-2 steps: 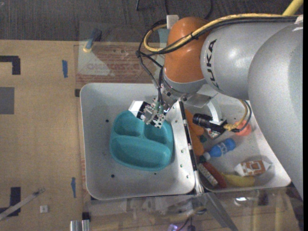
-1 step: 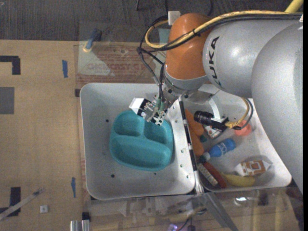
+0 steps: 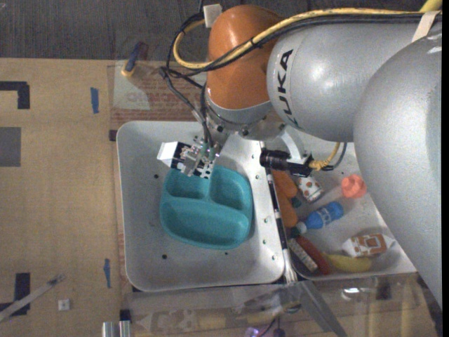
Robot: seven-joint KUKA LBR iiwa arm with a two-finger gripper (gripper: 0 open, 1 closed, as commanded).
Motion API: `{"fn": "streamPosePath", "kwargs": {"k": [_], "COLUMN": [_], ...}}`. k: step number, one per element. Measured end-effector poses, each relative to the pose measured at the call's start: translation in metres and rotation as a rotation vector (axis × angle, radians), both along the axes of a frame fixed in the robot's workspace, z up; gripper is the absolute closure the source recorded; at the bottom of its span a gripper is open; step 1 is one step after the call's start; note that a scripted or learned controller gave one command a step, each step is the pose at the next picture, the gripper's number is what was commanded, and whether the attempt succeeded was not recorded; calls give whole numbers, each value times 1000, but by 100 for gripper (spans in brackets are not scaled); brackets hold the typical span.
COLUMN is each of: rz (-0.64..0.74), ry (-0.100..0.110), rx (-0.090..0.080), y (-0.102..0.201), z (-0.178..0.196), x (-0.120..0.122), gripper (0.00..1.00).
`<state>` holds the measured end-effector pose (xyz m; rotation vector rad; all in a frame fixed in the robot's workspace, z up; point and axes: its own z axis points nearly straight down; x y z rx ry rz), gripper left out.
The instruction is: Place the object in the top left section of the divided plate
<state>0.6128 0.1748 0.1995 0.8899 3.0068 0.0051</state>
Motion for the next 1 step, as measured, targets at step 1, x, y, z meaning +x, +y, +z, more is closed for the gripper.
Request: {"fn": "streamPosePath", "kwargs": {"k": [1], "rz": [0], "ry": [0], "rx": [0], "y": [0], "z": [0], "x": [0], "gripper": [0]}}
